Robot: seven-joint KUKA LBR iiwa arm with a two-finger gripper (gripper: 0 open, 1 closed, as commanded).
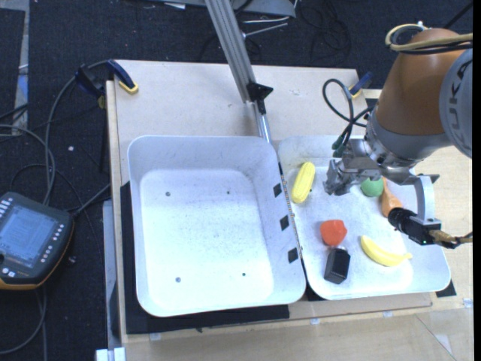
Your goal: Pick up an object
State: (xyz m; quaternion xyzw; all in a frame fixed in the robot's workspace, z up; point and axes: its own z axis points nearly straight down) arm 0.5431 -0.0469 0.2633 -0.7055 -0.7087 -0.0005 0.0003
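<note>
gripper (340,180) hangs over the right bin (421,280) near the corn (303,182) — grip state unclear.

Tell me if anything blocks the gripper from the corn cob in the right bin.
Nothing visible does. The gripper hangs just right of the corn cob, with bare bin floor between them. The red block lies nearer the camera, off that line.

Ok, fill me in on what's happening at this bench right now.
The KUKA arm reaches in over the right bin, its gripper low among the objects there: a corn cob, a green object, an orange carrot-like piece, a red object, a black block and a banana. Nothing shows between its fingers. The left bin sits alongside.
</note>
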